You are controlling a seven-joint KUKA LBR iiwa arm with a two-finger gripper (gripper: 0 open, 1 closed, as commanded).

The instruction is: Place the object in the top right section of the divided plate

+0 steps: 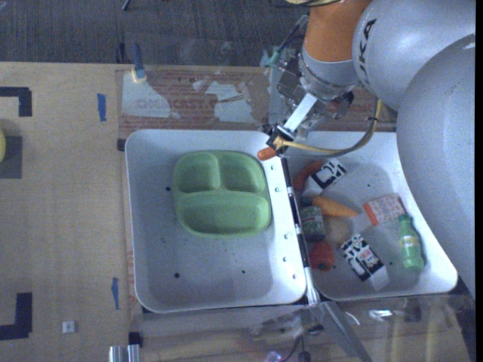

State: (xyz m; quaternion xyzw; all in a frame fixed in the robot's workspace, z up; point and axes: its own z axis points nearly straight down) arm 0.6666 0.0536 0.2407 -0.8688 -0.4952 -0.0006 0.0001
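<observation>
Transfer step: the gripper (273,145), closed on a small orange object (265,154), must move left over the divided plate (222,194)'s top right section (243,173) and release.

Part of the "KUKA" lettering — letters "KA" — reads on the grey arm (392,36).

Soft, even overhead light, fairly bright. The white bins (151,277) look slightly washed out, with faint shadows beneath the green divided plate (221,193). Overall sharpness is modest; small items look blurry.
</observation>
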